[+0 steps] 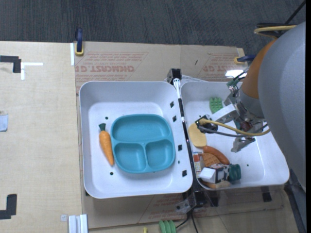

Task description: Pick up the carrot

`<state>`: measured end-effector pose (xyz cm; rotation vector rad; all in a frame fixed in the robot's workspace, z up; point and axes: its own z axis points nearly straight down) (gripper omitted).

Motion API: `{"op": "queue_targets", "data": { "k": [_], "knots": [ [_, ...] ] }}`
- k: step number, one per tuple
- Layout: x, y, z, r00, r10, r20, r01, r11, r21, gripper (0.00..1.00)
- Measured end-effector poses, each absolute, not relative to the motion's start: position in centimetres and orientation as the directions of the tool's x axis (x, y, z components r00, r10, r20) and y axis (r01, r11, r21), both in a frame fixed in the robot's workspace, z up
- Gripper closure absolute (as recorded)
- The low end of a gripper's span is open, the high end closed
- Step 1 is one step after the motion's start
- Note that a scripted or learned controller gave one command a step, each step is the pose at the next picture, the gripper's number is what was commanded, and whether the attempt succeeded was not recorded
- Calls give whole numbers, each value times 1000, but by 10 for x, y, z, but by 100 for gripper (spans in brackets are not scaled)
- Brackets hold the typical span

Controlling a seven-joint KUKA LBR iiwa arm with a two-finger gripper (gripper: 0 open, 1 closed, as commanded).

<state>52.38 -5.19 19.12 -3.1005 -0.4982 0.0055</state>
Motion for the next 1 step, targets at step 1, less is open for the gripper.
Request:
{"op": "queue_targets", "data": {
  "k": [1],
  "knots": [
    [545, -44, 221, 897, 442, -5, 442, -897, -1, 0]
  ]
}}
